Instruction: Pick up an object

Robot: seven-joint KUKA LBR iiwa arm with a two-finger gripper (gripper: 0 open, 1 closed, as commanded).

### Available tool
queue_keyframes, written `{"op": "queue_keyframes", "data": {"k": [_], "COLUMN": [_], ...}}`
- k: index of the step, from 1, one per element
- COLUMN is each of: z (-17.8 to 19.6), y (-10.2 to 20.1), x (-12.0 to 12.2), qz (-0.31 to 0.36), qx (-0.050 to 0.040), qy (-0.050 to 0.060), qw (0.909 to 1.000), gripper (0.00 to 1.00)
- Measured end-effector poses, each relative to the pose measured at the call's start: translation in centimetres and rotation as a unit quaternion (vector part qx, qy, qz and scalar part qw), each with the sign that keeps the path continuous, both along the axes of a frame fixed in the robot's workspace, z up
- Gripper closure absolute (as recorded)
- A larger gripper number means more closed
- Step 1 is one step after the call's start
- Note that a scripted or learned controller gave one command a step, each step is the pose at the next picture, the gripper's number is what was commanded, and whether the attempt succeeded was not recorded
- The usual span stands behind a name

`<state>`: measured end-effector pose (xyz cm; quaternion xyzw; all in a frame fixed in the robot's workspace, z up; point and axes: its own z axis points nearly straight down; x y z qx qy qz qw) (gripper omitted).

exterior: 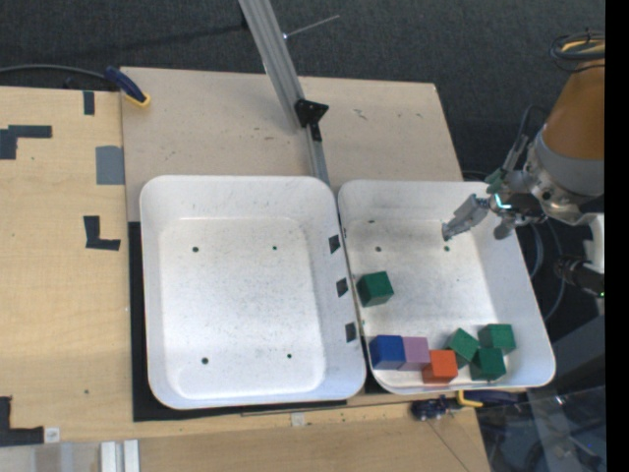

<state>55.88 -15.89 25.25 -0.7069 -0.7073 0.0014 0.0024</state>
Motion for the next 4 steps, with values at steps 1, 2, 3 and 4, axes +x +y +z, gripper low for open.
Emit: {"op": "queue_keyframes", "data": {"k": [1,2,3,4], "z": [0.2,-6.2,-10.7,-16.1], "y": [0.0,0.0,0.4,0.5], "x": [0.1,0.3,0.6,0.4], "qz": [0.001,0.000,0.000,0.000], "qx": [-0.0005,-0.0003,-0.0006,-0.0004], "qy": [-0.002,0.001,0.000,0.001], "qw": [1.0000,1.0000,1.0000,1.0000], "gripper": [0.00,0.00,0.00,0.00]}}
